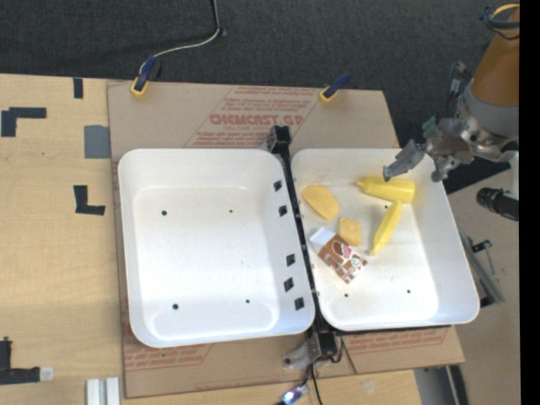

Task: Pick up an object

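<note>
bins sit side by side on your bench, the left bin (202,243) with nothing but its white floor showing and the right bin (422,302) carrying all the objects. you have a yellow l-shaped toy (386,205) near the right bin's far edge, one leg lying flat along that edge and the other slanting down toward the middle. a pale yellow oval piece (321,202) lies close to the wall shared with the left bin, a small yellow block (350,230) sits just beside it toward the middle, and a brown-and-white packet (340,256) lies just below that block. your gripper (418,160) hangs over the right bin's far right corner, just above the l-shaped toy's flat leg. its jaws stand apart, with nothing between them.
</note>
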`<state>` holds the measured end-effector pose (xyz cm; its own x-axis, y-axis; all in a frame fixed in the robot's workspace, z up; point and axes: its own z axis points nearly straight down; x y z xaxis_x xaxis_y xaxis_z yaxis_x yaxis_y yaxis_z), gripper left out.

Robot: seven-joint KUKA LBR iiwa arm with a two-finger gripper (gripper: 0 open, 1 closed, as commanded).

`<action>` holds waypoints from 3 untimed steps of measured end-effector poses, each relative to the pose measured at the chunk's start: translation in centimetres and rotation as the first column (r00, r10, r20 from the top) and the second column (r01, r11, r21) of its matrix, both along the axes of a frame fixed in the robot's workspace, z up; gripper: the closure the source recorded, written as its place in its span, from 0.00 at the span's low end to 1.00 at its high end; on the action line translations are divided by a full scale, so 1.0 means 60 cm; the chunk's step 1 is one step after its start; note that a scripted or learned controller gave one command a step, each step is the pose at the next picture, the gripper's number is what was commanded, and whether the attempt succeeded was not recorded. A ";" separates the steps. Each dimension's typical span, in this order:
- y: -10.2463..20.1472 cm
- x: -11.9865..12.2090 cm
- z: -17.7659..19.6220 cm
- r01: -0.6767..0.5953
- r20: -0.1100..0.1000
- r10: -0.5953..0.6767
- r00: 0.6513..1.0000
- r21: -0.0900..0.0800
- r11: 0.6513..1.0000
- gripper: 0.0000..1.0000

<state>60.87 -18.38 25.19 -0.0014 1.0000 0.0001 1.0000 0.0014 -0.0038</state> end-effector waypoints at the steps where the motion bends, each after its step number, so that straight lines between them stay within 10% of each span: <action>1: -0.028 0.099 -0.238 -0.002 0.000 0.002 1.000 -0.003 1.000 0.00; 2: 0.033 -0.032 -0.280 0.003 0.002 -0.003 1.000 0.000 1.000 0.00; 3: 0.144 0.085 -0.277 -0.006 0.011 0.006 1.000 -0.006 1.000 0.00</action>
